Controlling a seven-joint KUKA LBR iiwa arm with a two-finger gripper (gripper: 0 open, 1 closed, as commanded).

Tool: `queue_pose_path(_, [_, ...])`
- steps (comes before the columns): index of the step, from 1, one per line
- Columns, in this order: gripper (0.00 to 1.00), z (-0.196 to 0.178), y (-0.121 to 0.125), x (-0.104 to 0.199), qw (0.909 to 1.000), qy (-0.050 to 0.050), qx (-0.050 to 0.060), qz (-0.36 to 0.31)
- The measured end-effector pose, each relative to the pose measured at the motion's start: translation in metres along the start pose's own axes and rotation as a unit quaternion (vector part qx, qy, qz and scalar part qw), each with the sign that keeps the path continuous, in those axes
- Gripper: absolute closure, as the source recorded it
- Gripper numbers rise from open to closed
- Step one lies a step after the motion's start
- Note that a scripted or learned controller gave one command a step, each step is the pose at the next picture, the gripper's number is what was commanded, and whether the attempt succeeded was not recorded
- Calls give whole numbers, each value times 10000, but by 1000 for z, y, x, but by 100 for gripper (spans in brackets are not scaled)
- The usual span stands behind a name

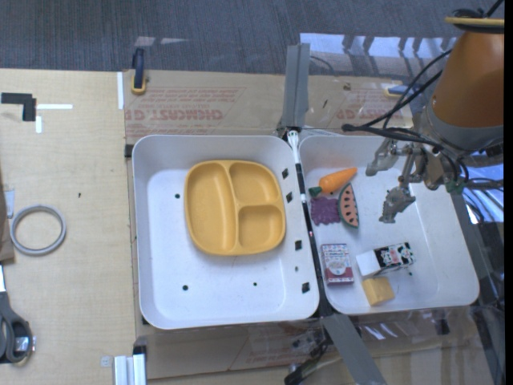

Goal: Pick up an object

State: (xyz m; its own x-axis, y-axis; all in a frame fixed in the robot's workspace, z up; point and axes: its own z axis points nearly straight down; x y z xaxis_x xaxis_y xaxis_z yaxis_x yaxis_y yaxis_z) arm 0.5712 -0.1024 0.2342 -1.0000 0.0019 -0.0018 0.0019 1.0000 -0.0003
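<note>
The right bin holds several small items: an orange carrot, a watermelon slice, a purple piece, a red-and-white packet, a white box with black print and a yellow block. My gripper hangs over the upper middle of this bin, right of the carrot and watermelon slice and above the white box. Its two metal fingers stand apart, open, with nothing between them.
A yellow divided plate lies in the left bin. On the wooden bench to the left sit a grey tape ring and scissors. Cables trail from the arm's wrist over the right bin's far edge.
</note>
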Motion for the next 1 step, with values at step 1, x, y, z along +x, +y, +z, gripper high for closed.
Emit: queue_pose_path(1, [0, 107, -18, -44, 9972, 2, -1, 752])
